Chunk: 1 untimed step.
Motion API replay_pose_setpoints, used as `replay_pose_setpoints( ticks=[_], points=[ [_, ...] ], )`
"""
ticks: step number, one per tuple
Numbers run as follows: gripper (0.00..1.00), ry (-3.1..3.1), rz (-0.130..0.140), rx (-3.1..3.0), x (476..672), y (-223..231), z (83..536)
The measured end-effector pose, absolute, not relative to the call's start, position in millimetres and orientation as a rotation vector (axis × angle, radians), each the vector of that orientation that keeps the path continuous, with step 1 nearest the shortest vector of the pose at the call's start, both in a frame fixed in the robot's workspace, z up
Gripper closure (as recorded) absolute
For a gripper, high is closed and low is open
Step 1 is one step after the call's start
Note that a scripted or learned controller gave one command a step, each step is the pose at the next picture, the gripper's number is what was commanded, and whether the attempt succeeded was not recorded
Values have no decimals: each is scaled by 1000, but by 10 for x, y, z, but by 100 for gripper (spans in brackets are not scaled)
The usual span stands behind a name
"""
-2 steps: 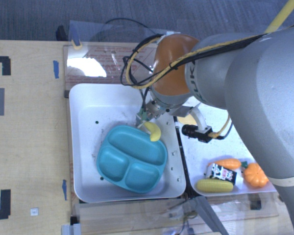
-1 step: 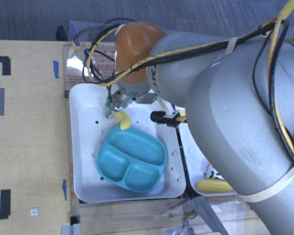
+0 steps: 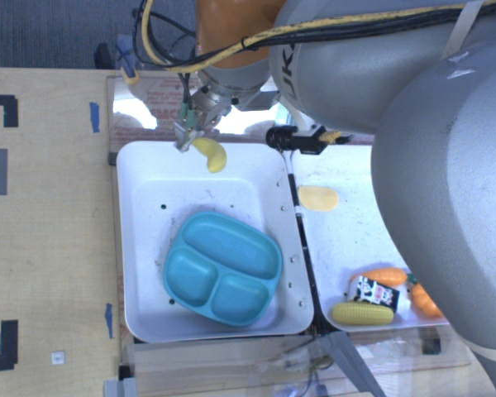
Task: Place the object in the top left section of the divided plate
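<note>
above plate, jaws grip banana

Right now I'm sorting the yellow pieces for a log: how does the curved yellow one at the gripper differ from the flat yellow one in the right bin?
The banana piece is curved and narrow; the pale yellow disc is a flat oval. The banana piece sits at the left bin's far edge, right by the gripper; the disc lies alone on the right bin's floor. The banana piece is a deeper yellow. Both lie outside the blue divided plate.
</note>
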<state>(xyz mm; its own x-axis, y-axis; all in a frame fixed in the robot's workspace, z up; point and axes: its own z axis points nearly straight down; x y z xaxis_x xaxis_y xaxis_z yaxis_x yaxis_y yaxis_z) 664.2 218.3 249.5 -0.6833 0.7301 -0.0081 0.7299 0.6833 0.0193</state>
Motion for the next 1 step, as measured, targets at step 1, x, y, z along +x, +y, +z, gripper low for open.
replay_pose_setpoints(
  ticks=[1],
  points=[
    [100,2874,13,1248,6629,2178,2514]
  ],
)
